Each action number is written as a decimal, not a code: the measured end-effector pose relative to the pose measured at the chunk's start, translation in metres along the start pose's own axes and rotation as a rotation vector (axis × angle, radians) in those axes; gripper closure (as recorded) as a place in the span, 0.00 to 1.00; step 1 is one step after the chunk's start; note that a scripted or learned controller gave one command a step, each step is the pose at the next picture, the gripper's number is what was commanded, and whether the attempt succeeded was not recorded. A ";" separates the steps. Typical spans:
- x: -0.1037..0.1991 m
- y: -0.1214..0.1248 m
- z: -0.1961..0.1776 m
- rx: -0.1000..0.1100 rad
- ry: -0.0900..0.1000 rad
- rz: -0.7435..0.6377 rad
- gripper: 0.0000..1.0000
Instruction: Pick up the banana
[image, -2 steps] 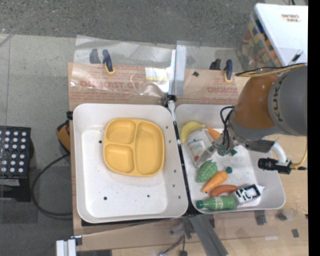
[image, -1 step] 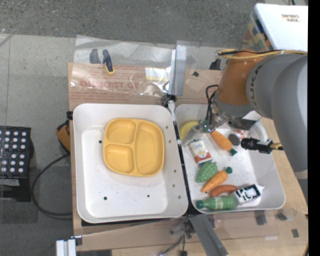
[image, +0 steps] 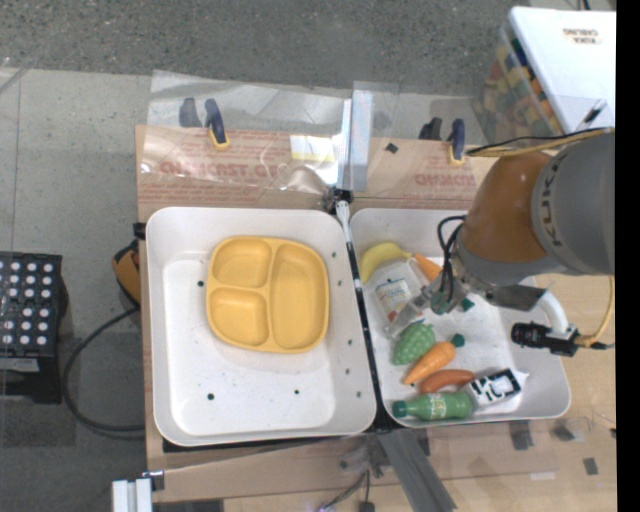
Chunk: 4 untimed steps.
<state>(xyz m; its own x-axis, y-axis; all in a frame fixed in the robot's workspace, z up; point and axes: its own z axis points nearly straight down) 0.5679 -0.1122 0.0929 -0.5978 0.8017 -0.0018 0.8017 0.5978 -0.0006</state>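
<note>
Grey speckled floor all round, and a wooden bench draped in clear plastic sheet, clipped with blue clamps. The left shallow white bin holds a yellow divided plastic plate. The grey-and-orange arm's gripper hangs low in the right white bin; its opening I cannot tell. The pale yellow banana lies at that bin's far left corner, near the gripper.

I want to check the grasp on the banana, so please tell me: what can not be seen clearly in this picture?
- Tool: in the camera view, the arm's wrist covers it from above, so its opening cannot be judged.
- Banana: its lower end is hidden behind a clear packet.
- Small orange piece: partly covered by the arm, too small to name.
- Black-and-white label: print too small to read.
</note>
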 end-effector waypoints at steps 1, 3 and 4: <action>-0.053 0.069 0.000 0.002 -0.001 0.217 0.00; -0.056 0.089 -0.010 0.009 -0.007 0.074 1.00; -0.016 0.120 -0.100 0.000 -0.001 0.399 1.00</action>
